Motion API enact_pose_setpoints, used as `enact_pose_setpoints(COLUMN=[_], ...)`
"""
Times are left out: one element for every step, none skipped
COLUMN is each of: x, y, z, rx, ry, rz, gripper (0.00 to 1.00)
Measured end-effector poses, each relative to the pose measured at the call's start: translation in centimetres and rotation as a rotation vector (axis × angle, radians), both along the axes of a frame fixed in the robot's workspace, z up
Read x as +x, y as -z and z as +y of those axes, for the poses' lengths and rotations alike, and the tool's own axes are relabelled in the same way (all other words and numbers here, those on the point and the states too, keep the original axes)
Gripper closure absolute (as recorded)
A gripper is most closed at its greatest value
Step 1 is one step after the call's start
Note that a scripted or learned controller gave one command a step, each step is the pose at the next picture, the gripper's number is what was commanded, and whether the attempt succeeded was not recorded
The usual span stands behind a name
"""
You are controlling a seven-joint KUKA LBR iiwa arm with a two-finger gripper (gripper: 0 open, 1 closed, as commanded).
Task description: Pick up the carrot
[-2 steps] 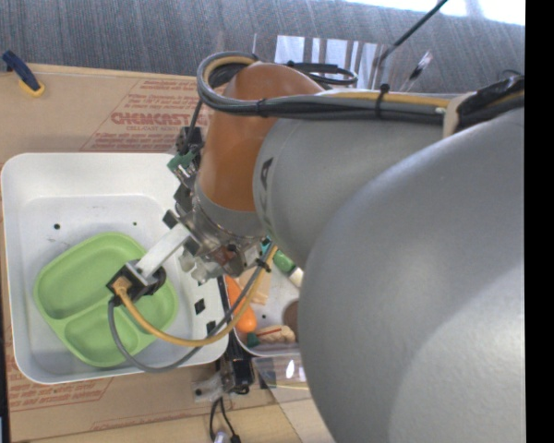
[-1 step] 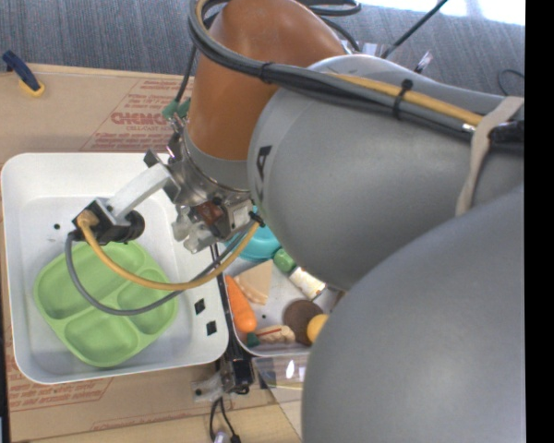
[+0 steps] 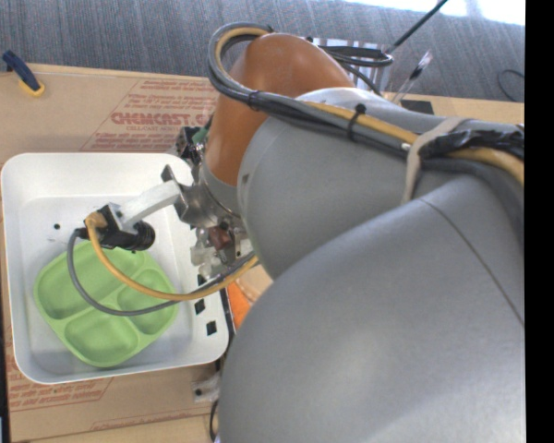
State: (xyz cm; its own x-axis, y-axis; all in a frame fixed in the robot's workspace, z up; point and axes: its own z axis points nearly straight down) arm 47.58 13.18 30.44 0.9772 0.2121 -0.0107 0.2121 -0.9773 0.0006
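- Gripper sits low over the seam between the 2 bins, right at the left bin's right wall. Honestly can't tell if it's open or closed from here, the wrist hardware is in the way.
- Can't see anything held in it either.
- Carrot: pretty sure that's the orange bit just below and right of the gripper, past the left bin's right wall. Only 1 small patch shows, the rest is under the arm.
- Gripper and carrot are near each other, but whether they touch, no idea.
- The arm is the big blocker here. It comes in from the right and covers nearly all of that side.
- Left bin has 1 green plate with dividers, lying flat in the lower half. Gripper is beside it, not on it.
- Both bins sit on brown cardboard with red print.
- There's a blue and yellow clamp at the cardboard's top left corner, well away from everything.
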Motion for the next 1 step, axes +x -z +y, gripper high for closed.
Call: enact_pose_setpoints(x=[6.3], y=[1.54], z=[4.49], rx=[-0.001], ry=[-0.008], rz=[0.001], gripper=[1.0])
